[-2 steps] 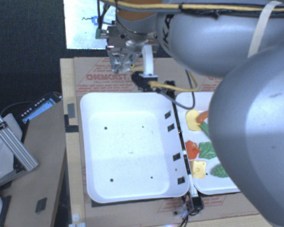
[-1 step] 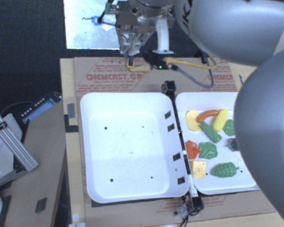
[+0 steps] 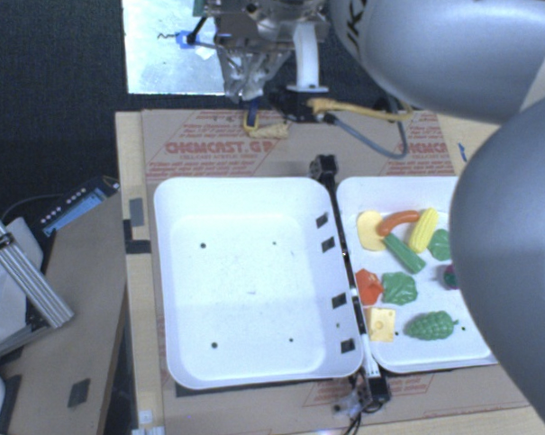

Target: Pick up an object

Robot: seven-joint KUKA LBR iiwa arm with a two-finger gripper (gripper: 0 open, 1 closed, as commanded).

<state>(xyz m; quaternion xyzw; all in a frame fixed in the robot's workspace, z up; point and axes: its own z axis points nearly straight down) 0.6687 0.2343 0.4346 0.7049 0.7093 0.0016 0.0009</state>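
Yellow corn [image 3: 424, 229] lies in the right bin [image 3: 423, 359], well apart from the tool [image 3: 247, 85], whose grip I cannot tell.

— How's my feed looking?
— Bright, even overhead light. My left bin [image 3: 248, 285] nearly washes out white; soft shadows hug its rim.
— Focus?
— The arm [image 3: 484, 113] looms blurred at near right; the far metal plate [image 3: 170, 41] glares.

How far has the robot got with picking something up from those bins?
It looks barely begun. The gripper sits beyond the bins, over the brown board, with nothing visible between its fingers. The toy foods, such as the corn cob, cheese wedge and green bunch, lie in the right bin. Reaching in, grasping and lifting remain.
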